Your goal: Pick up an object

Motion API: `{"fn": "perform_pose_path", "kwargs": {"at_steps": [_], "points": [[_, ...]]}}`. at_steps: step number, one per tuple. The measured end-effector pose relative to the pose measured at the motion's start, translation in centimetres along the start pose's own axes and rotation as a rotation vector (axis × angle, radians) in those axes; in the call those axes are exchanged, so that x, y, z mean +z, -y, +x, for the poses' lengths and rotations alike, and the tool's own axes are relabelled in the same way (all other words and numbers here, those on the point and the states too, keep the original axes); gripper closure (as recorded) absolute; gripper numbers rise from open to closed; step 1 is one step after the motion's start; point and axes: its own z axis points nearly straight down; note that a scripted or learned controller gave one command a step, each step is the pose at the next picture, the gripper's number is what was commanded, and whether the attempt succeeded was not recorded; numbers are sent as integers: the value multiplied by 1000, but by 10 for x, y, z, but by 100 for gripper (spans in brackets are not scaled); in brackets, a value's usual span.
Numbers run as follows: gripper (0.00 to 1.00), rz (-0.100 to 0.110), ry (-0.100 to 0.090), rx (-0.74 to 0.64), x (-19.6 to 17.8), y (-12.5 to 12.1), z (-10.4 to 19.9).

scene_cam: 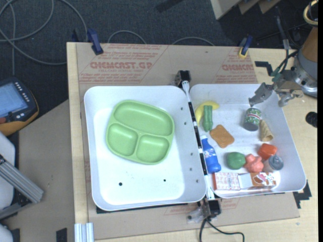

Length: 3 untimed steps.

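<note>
White plastic, two shallow bins side by side on the counter [151,59]. The left bin [101,180] carries a pale green divided plate [140,131] and little else. The right bin [292,170] is crowded, and that is where my fingers [268,91] hang, over its far right corner, reaching in from the right. I cannot tell whether they are apart or together; from above they blur into grey metal, and nothing shows between them.

Just below and left of me sits a small green can [253,118], tilted, with a tan cone-shaped piece [265,130] touching its right side. Further left, by the divider, a yellow banana [207,106] lies against a green pepper-like piece [207,119], and an orange-brown flat piece [221,135] rests near them. A blue bottle [209,155] lies along the divider at the near end. Toward the near right corner are a green round object [235,160], a red-orange block [267,149], a pink lump [254,163], and a grey-blue knob [275,162], all close together. A flat red-and-white packet [245,180] lies along the near wall.
</note>
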Motion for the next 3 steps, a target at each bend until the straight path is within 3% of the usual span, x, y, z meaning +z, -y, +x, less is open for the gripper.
{"fn": "perform_pose_path", "kwargs": {"at_steps": [1, 2, 3], "points": [[0, 3, -1, 0, 140, -23, -36], [100, -3, 2, 0, 128, -25, -37], [100, -6, -1, -2, 148, -36, 40]]}}
